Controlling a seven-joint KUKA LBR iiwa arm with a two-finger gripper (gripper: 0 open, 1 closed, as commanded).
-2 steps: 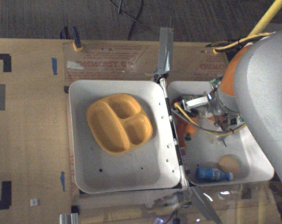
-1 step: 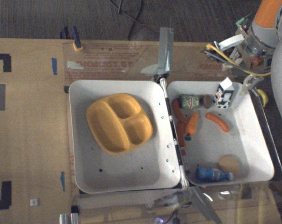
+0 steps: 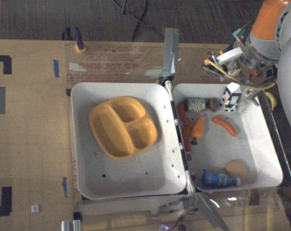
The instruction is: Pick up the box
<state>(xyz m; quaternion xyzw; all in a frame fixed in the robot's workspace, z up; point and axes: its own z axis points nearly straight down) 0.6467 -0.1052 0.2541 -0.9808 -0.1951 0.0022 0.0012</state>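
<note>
The small white carton-shaped box with black patches (image 3: pixel 231 97) stands upright near the far rim of the right-hand shallow white bin (image 3: pixel 272 150), just beside a small dark brown round thing (image 3: pixel 213 104) and a green-labelled can lying on its side (image 3: pixel 196 105). The grey arm's two-finger gripper (image 3: pixel 246 88) hangs right over the box's top right edge, but from here, with cables and wrist hardware in the way, I cannot tell how the tool is set or whether it has any purchase on the box, which seems to sit on the bin floor. To do this step well, I'd say the tool wants to come down square over the carton's narrow sides, not its sloped top, and keep clear of the bin's far wall so nothing snags. The box looks light and tall, so a glancing touch could tip it toward the can. The orange carrot-shaped toy (image 3: pixel 198 127), the red sausage-like piece (image 3: pixel 224 125) and the blue bottle lying down (image 3: pixel 220 179) are well apart from it, as is the yellow divided plate (image 3: pixel 123 126) in the left bin
</note>
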